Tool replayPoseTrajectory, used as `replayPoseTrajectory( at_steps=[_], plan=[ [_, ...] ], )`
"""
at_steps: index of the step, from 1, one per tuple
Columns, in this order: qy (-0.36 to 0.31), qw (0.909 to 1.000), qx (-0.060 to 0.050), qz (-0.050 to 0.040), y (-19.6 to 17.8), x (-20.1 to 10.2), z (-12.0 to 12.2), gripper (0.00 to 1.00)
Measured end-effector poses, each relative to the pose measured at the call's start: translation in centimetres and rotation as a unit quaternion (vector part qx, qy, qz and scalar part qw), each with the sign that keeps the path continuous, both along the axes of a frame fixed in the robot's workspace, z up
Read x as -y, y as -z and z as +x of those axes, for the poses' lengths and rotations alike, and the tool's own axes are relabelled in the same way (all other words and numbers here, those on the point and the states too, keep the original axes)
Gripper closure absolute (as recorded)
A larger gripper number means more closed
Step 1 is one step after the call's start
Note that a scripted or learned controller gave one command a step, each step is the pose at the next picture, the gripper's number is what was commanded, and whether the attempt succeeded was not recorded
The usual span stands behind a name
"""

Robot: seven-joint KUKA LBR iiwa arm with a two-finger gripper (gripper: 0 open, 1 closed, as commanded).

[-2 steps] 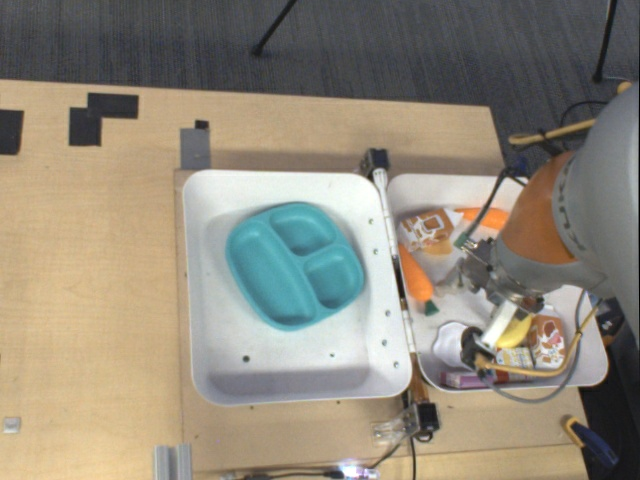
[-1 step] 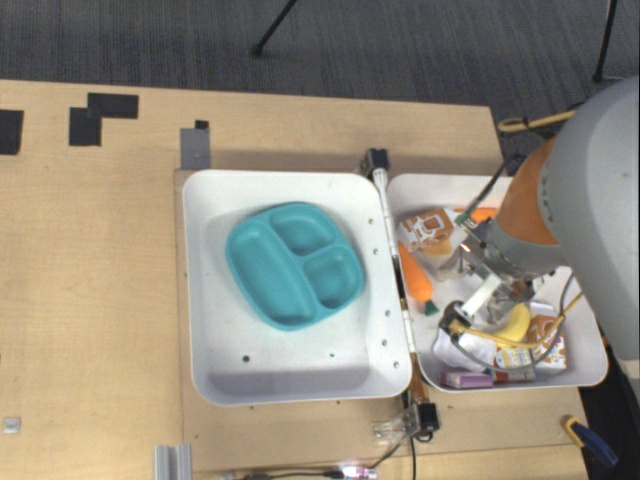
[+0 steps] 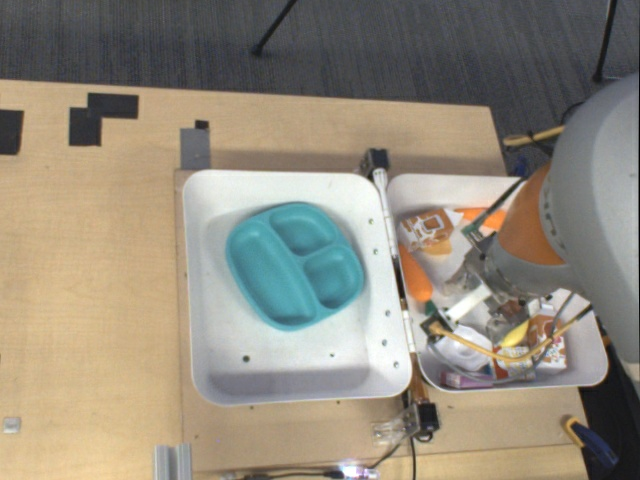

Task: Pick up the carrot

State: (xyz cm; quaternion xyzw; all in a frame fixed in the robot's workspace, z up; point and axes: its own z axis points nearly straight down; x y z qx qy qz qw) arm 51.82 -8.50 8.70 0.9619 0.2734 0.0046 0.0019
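The gripper [image 3: 470,303] reaches down into the right bin [image 3: 590,368], among a heap of small items; whether it is released or clenched cannot be told. The carrot [image 3: 418,280], an orange shape, lies against that bin's left wall, just beside the gripper on its left, apart from it. Two white bins sit side by side. The left bin [image 3: 210,268] holds one teal plate [image 3: 293,264] with three compartments. One small printed packet [image 3: 430,228] lies above the carrot.
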Motion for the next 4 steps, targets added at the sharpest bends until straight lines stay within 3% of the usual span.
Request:
replayPoseTrajectory(
  at_steps=[1,2,3,4],
  plan=[
    [-0.008,1.0000,-0.001,0.0015,-1.1,-0.1,0.1,1.00],
    [-0.008,1.0000,-0.001,0.0014,-1.1,-0.1,0.1,0.00],
    [0.168,0.9857,-0.005,0.0021,0.1,1.0,5.0,0.00],
    [0.171,0.9853,-0.004,0.0025,0.1,-0.2,1.4,0.00]
  ],
)
